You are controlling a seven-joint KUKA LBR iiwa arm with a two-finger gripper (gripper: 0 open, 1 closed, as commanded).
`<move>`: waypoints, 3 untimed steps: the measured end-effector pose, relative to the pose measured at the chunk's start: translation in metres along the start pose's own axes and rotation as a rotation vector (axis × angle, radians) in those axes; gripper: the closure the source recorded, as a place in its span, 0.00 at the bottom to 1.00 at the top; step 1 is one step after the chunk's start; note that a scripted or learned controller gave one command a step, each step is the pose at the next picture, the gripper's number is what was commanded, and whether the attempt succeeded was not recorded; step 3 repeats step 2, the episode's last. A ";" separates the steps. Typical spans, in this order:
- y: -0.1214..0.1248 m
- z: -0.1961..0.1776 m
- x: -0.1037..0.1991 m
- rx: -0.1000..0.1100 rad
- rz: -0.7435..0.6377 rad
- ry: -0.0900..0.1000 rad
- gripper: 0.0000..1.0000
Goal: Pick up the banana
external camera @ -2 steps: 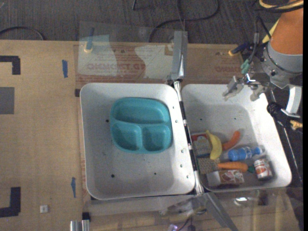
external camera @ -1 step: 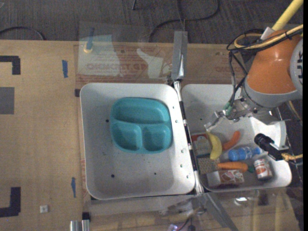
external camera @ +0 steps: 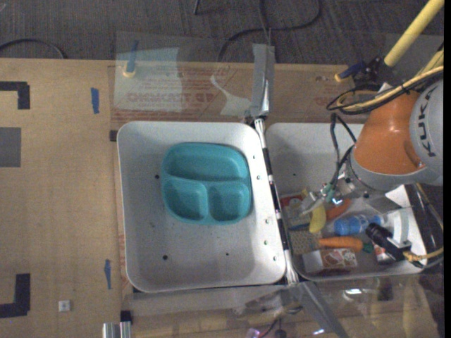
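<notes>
Contact was made between claw point(external camera: 325, 197) and banana point(external camera: 318, 217) in the right bin point(external camera: 296, 143), though no lift was shown and finger state could not be told.

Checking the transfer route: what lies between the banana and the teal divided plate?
In the camera view, bare white floor of the left bin, then the bins' adjoining rims, separate the teal divided plate from the banana.

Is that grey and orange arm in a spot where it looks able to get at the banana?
Probably yes. The tool hangs right beside the banana in the right bin. The carrot and blue toy crowd one side, but its top looks uncovered.
</notes>
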State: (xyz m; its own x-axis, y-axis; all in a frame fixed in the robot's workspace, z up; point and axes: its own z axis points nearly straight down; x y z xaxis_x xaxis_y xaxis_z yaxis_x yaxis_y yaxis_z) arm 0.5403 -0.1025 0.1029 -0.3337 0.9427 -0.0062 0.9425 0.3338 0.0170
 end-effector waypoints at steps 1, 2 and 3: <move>0.001 -0.010 -0.001 -0.003 0.003 0.001 1.00; 0.026 -0.112 0.041 0.016 0.164 0.004 1.00; 0.026 -0.112 0.041 0.016 0.164 0.004 1.00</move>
